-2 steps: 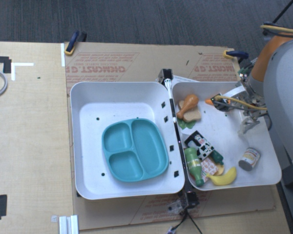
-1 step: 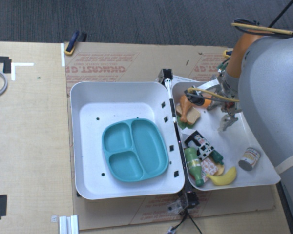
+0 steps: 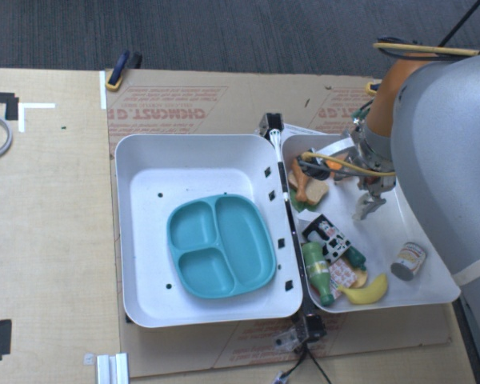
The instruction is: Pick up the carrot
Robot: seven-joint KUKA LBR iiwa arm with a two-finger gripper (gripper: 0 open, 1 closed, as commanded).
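The carrot (image 3: 326,164) is a slim orange piece lying crosswise on top of a small pile at the back left of the right bin (image 3: 432,290). A toast-coloured toy (image 3: 312,189) and something green lie under it. My gripper (image 3: 373,199) hangs over the middle of the right bin, just right of the carrot's end. Its fingers (image 3: 365,209) stand open with nothing between them. The big grey arm covers the bin's right side.
The left bin (image 3: 136,214) holds a teal divided plate (image 3: 222,245). At the front of the right bin lie a banana (image 3: 366,290), a green bottle (image 3: 316,266), a black-and-white toy (image 3: 330,238) and a small can (image 3: 408,261).
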